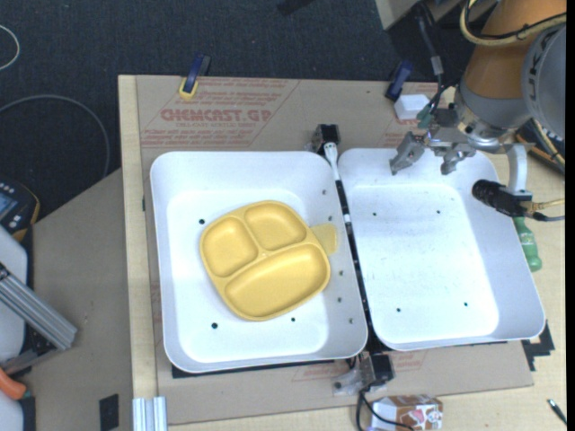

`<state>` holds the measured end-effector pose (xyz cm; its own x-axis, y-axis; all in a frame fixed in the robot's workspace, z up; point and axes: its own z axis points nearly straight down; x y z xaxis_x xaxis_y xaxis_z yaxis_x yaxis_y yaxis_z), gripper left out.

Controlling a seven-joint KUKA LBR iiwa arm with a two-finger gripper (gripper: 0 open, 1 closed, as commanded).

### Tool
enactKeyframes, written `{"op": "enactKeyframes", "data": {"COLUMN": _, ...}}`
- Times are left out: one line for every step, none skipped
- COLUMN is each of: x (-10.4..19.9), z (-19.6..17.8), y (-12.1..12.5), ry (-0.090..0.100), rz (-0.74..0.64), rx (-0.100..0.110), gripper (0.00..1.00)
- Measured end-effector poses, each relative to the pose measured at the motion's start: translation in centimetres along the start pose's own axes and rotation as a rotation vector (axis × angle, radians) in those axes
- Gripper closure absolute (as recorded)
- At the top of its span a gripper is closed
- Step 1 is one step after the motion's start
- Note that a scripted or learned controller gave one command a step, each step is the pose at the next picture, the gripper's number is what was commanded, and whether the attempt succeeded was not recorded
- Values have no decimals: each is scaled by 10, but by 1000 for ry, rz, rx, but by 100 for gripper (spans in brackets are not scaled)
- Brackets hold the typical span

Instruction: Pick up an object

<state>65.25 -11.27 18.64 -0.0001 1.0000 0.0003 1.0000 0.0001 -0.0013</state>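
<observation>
Camera view from above takes in both white bins on the cardboard-covered bench. The left bin holds a yellow divided plate, three compartments in all, lying flat near the bin's centre and turned at a slight angle. A small pale yellow piece lies against the plate's right edge, close to the wall shared with the other bin (it may be a tab of the plate or a separate scrap; the picture is too coarse to say).

The right bin sits just beside the left one, their inner rims touching along the middle.

The arm comes in from the upper right, its orange band above the wrist plain to see. The gripper hangs over the far edge of the right bin, well apart from the plate. Its fingers are spread, with nothing between them.

A green object lies along the right bin's outer rim, and blue clamps hold the cardboard at the far edge.
</observation>
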Motion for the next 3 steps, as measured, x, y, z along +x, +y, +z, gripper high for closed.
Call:
{"op": "enactKeyframes", "data": {"x": 108, "z": -141, "y": -61, "ry": 5, "rz": -13, "rx": -17, "gripper": 0}}
{"op": "enactKeyframes", "data": {"x": 156, "z": -186, "y": -143, "ry": 3, "rz": -8, "rx": -3, "gripper": 0}}
{"op": "enactKeyframes", "data": {"x": 219, "z": -219, "y": -174, "ry": 3, "rz": -9, "rx": -7, "gripper": 0}}
